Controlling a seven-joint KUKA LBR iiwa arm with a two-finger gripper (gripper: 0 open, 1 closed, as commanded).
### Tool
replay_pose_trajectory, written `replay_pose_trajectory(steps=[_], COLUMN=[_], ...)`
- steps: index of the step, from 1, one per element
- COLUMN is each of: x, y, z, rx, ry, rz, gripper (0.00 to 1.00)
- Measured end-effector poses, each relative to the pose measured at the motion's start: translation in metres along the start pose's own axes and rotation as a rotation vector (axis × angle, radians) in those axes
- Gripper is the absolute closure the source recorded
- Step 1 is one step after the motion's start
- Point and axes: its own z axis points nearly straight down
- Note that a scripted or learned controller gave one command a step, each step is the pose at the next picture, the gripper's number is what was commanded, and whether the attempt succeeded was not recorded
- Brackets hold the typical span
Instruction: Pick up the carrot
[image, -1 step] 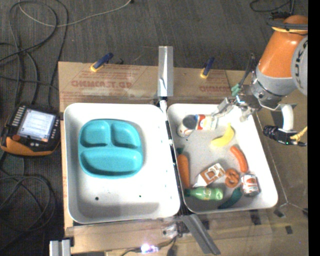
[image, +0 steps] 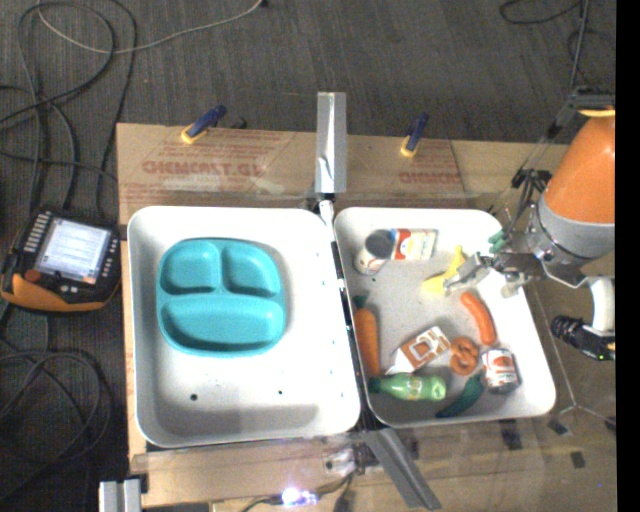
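The carrot (image: 367, 340) is orange and lies lengthwise against the left wall of the right bin (image: 545, 395), next to the divider. My gripper (image: 481, 270) hangs over the right half of that bin, well right of the carrot and a little farther back. It sits just above a yellow banana (image: 443, 279) and a red sausage (image: 481, 316). Nothing shows held in it.
Around the carrot lie a small printed box (image: 427, 346), a green bottle (image: 412, 386), a dark cucumber (image: 461, 400), a pretzel (image: 465, 355) and a red can (image: 500, 368). A white can (image: 378, 247) and a carton (image: 416, 243) sit at the back. The left bin (image: 150, 400) holds a teal divided plate (image: 222, 296).
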Motion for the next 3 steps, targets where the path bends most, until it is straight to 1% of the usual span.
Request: replay_pose_trajectory(steps=[1,2,3], x=[-0.019,-0.018,0.055], y=[-0.046,-0.047,-0.055], z=[0.113,0.105,0.061], rx=[-0.002,0.003,0.001], ry=[0.003,0.006,0.002], rz=[0.094,0.094,0.089], gripper=[0.00,1.00,1.00])
